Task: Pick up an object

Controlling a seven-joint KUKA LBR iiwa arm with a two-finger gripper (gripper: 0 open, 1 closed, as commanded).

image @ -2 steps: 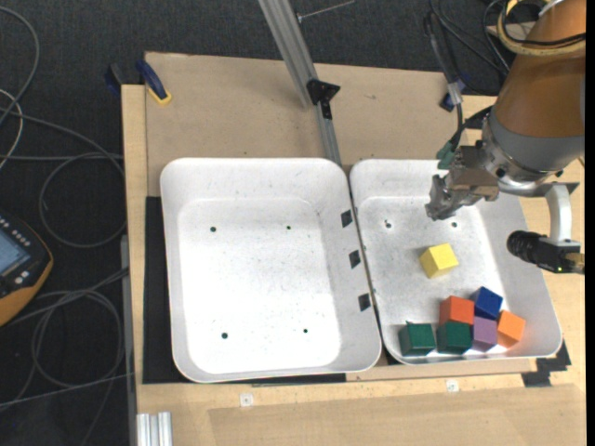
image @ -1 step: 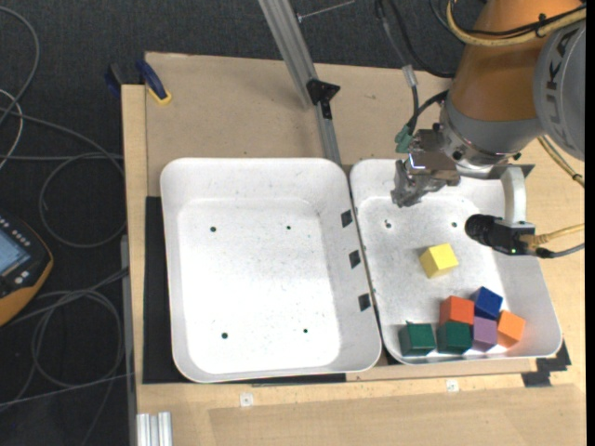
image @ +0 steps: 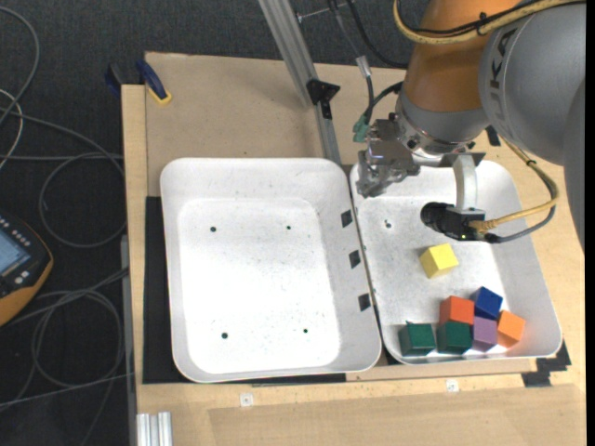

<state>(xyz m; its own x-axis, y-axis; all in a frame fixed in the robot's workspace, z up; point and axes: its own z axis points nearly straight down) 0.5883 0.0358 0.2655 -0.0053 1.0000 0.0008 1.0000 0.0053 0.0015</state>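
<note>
The gripper [image: 374, 182] hangs over the far left corner of the right bin [image: 528, 266], close beside the wall where the two bins meet; its metal fingers are seen end-on and merge into one dark, shiny cluster, so I cannot tell whether they are apart or together, and nothing can be made out between them. Above it sits the grey wrist with its wide orange band [image: 457, 40], and the arm [image: 548, 72] runs off to the far right. A black fitting with a yellow cable [image: 516, 219] hangs just right of the gripper, above the bin floor. The blocks all lie in the right bin, nearer than the gripper and apart from it. A yellow block [image: 439, 259] lies alone near the middle of the bin. Nearer still, along the near wall, a cluster sits packed together: two green blocks [image: 418, 338] [image: 455, 336] side by side on the left, an orange block [image: 456, 309] just behind them, a blue block [image: 487, 301] to its right, a purple block [image: 485, 332] in front of the blue one, and another orange block [image: 510, 326] at the right end. The left bin [image: 186, 179] lies alongside, and a slanting metal pole [image: 296, 54] rises from the far side of the bench.
</note>
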